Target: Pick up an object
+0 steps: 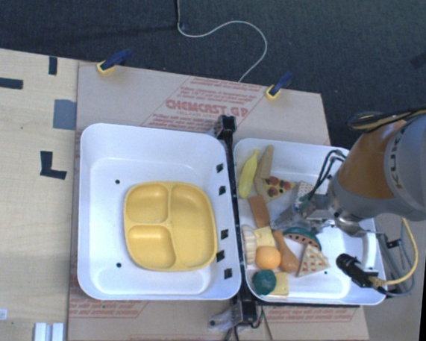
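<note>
The right bin (321, 289) holds a pile of toy food. A yellow banana (247, 173), a tan stick (265, 162) and a pizza slice (275, 185) lie at its far left. Nearer the front are an orange ball (267, 257), a dark green ball (264, 281) and a triangular wedge (311, 259). My gripper (301, 214) is low inside this bin, over the middle of the pile, just above a teal piece (297, 232). The grey and orange arm (370, 174) comes in from the right and hides the bin's right part.
The left bin (95, 192) bears a yellow compartment plate (169, 225). A black divider (229, 197) runs between the bins. Both stand on cardboard (197, 104) with blue-yellow clamps at the back. A black fitting (353, 269) sits at the right bin's near right.
</note>
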Controlling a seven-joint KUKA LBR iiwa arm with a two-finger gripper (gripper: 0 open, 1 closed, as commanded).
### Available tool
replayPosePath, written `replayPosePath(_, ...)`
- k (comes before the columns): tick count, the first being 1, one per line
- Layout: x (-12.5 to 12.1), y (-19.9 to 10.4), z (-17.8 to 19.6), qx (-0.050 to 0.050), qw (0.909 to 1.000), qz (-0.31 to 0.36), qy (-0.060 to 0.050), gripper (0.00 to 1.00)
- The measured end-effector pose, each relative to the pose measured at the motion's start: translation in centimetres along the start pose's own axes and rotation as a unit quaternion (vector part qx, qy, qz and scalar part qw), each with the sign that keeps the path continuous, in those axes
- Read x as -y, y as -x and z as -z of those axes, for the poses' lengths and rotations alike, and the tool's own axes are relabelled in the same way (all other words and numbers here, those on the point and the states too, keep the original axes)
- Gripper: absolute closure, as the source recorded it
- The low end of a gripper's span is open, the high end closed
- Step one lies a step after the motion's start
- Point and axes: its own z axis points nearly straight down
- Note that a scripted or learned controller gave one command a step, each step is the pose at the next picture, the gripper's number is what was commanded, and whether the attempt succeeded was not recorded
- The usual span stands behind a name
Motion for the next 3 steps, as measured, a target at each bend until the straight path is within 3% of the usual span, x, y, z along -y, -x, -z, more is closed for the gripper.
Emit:
replayPosePath(1,0.0,-0.1,1.2,-0.001,1.0000,0.001,0.000,1.00)
replayPosePath(3,-0.3,-0.3,12.8,0.000,1.0000,0.000,0.004,1.00)
